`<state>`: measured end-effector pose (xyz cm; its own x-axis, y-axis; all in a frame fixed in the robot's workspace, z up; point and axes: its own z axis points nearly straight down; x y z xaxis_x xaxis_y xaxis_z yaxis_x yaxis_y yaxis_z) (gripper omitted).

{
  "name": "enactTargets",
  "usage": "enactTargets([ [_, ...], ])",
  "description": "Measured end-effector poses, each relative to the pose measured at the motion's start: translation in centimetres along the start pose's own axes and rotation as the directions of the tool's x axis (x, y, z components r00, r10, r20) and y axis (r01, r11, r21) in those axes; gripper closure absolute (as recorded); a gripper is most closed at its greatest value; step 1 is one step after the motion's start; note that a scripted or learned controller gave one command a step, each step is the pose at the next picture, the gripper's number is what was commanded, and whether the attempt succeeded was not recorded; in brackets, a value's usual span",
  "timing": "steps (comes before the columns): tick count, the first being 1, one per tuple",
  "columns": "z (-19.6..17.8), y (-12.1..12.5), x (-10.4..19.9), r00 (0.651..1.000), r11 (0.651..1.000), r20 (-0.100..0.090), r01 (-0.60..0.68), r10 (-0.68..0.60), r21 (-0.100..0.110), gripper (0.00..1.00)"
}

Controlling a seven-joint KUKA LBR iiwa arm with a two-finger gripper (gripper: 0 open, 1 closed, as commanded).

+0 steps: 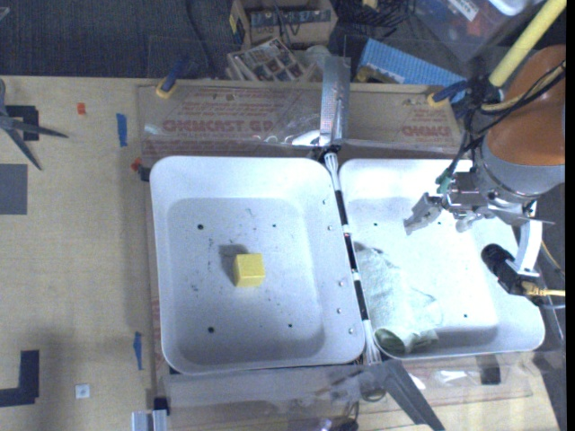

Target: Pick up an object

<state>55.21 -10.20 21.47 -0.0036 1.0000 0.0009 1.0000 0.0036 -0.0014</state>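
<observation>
A small yellow block [250, 269] lies in the middle of the left bin [180, 187]. A rolled white cloth [393, 296] rests along the left side of the right bin [503, 326], its greenish end [395, 338] at the front wall. My gripper [440, 220] hangs over the upper middle of the right bin, above and to the right of the cloth. It is open, with its fingers [418, 215] spread and nothing between them.
A metal divider strip [346, 241] runs between the two bins. A black cable plug [499, 260] hangs off the arm over the right bin's right side. Cardboard [234, 119] lies behind the bins, and a clamp stand [395, 389] sits in front.
</observation>
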Motion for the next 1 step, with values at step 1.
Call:
enactTargets([
  [1, -1.04, 0.07, -0.18, 1.0, 1.0, 0.001, -0.004, 0.004, -0.004, 1.0],
])
